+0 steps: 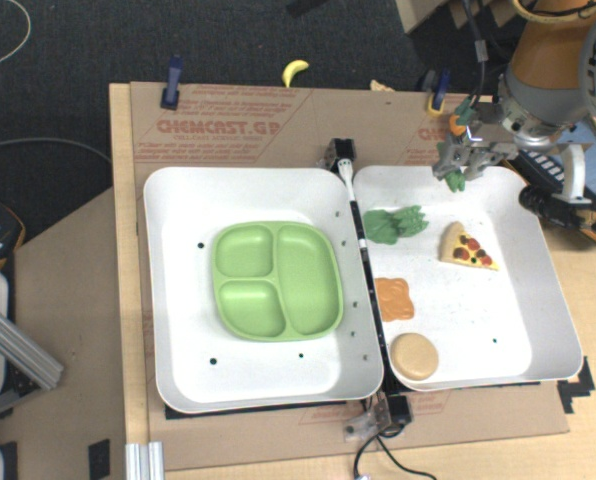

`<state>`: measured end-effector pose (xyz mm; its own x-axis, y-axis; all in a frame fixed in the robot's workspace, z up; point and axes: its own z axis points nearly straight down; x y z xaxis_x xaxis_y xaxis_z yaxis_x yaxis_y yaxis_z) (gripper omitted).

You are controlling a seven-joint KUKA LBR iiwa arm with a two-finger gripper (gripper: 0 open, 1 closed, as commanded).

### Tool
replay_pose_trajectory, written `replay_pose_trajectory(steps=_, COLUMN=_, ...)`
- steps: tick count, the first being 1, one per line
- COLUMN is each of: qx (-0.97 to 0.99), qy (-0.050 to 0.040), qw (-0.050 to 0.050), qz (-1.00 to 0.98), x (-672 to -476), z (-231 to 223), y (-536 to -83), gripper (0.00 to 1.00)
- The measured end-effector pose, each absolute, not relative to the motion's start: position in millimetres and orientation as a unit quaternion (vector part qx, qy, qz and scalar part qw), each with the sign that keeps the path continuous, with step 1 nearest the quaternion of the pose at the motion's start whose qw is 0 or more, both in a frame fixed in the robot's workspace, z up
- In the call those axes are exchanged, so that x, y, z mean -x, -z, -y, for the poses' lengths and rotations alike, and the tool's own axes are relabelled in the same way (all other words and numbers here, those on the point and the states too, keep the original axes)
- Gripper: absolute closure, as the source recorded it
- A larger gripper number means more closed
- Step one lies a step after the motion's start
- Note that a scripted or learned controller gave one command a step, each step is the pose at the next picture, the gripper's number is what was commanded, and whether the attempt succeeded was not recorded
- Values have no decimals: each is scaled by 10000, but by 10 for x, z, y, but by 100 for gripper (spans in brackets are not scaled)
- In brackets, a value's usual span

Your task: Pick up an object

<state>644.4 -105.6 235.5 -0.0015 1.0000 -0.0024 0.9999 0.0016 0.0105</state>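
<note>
- Looking down at my claw (462, 164), I see it hanging over the far edge of the right bin (538, 298), with the grey arm (548, 68) and its orange band rising away to the upper right.
- The fingers look drawn close together around a small green piece (457, 179); it sits right at their tips, and I read it as pinched between them, though it is too small for me to say what it is.
- Just below and left of the claw, in the same bin, lies a green leafy piece (393, 224), apart from the fingers.
- Directly below the claw, a little further down the bin, is a pizza slice (467, 247) lying flat with its toppings up.
- Further down and left of the claw sits an orange flat piece (393, 298) near the bin's left wall, and beyond that a round tan biscuit (415, 356) near the bin's near-left corner.
- Well to the left of the claw is the left bin (178, 268), holding a green divided plate (277, 280) with three compartments.
- Both bins rest on a brown cardboard sheet (238, 128); far to the claw's left, past the sheet's far edge, a small yellow banana (295, 71) lies on the dark floor.
</note>
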Motion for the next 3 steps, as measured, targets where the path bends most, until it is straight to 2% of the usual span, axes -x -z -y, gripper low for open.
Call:
replay_pose_trajectory(steps=1, qx=-7051, qy=7, qw=-23, qz=-7091, x=-6421, z=402, y=-1934, gripper=100)
replay_pose_trajectory(steps=2, qx=-7066, qy=8, qw=-12, qz=-7076, x=-6402, z=297, y=-1843, gripper=100)
replay_pose_trajectory(steps=3, qx=-7076, qy=-5, qw=14, qz=-7066, x=-6491, z=441, y=-1849, gripper=100)
